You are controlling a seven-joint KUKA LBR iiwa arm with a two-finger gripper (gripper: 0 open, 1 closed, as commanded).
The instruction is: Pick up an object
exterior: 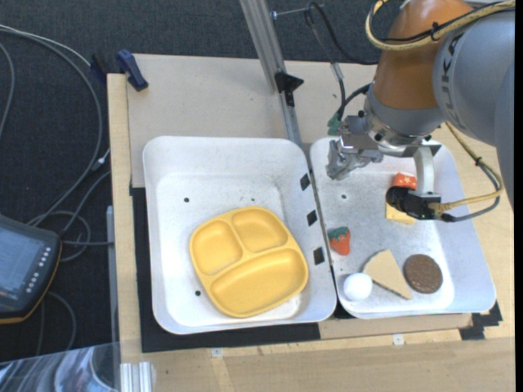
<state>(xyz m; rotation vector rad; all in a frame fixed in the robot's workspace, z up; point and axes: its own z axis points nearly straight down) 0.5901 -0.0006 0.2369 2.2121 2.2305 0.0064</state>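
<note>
Strawberry toy (pixel 340 240) sits in the right bin (pixel 470 243) near its left wall, well below the gripper (pixel 340 168), which hangs over the bin's upper left; can't tell whether the pincer is open or closed. Looks like light, hard, smooth plastic, likely slippery and prone to roll, so pinch across the red body's widest part. White ball (pixel 357 285), tan wedge (pixel 389 273), brown disc (pixel 423 273) lie nearby.
</note>
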